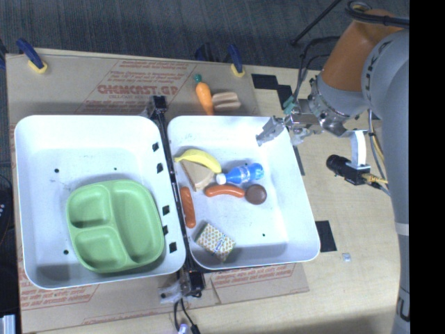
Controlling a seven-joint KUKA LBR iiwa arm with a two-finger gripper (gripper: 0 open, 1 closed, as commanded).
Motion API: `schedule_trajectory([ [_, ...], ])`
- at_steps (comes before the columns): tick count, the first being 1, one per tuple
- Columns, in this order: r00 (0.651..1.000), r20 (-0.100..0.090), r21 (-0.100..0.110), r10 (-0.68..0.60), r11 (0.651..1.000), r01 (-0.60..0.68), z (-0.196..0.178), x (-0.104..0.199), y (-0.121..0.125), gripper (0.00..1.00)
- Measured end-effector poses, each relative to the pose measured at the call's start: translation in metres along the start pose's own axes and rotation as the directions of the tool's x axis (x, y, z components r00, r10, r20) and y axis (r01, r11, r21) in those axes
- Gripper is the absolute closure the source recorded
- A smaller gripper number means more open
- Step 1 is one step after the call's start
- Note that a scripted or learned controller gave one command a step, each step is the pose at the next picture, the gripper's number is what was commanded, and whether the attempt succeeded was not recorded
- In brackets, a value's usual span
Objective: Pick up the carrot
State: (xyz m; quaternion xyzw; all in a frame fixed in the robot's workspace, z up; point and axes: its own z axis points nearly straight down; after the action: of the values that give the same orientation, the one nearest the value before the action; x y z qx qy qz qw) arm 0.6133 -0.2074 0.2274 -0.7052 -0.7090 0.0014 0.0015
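The carrot (203,96) is sitting out on the surface (334,186) just behind the right bin (295,186), up and left of the tool (278,129), probably having slipped out. It's lying lengthwise, green top pointing away. The tool is hovering over the bin's corner; can't tell its opening.

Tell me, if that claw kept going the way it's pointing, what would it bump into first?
The gripper points left and down over the right bin. Likely the banana first, though depth is unclear. The carrot lies outside the bin.
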Motion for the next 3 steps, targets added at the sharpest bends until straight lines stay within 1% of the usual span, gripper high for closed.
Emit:
schedule_trajectory([
  [1, 0.960, -0.002, -0.013, 0.281, 0.960, -0.281, 0.114, 0.001, -0.025, 0.00],
  [2, 0.914, -0.001, 0.000, 0.405, 0.914, -0.405, 0.136, 0.037, 0.034, 0.00],
  [3, 0.836, -0.002, 0.000, 0.549, 0.836, -0.549, 0.009, 0.075, 0.022, 0.00],
])
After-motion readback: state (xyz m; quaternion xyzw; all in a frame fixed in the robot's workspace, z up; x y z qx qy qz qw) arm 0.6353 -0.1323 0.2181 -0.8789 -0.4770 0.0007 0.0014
